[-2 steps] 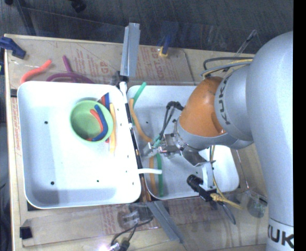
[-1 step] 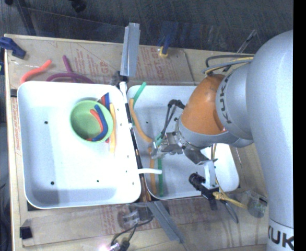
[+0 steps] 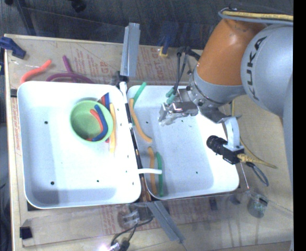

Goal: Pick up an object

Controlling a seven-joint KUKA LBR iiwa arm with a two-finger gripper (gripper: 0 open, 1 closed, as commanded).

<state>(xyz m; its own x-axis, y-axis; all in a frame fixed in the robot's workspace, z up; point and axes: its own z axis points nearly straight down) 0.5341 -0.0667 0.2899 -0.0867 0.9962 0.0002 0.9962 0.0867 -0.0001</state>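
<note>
the long orange stick [image 3: 139, 123] lies by the left wall of the right bin [image 3: 195, 166], near my gripper [image 3: 172, 110]. i can't tell my grip. the green bowl [image 3: 90, 120] sits in the left bin [image 3: 54, 161].

Both bins white: left bin [image 3: 48, 161], right bin [image 3: 195, 161]. Left bin: green bowl [image 3: 88, 120] with red, blue and yellow pieces along its right side. Right bin: orange strip [image 3: 138, 123] by the left wall, green strip [image 3: 160, 178] and short orange piece [image 3: 151, 166] lower down, white bar [image 3: 149, 170] across them. Arm [image 3: 257, 61] grey with orange band, black lettering on the grey. Gripper [image 3: 175, 109] metallic silver. Bench [image 3: 74, 54] tan with faint red print; orange cord [image 3: 35, 71] and purple cord [image 3: 69, 76] behind the left bin.
</note>
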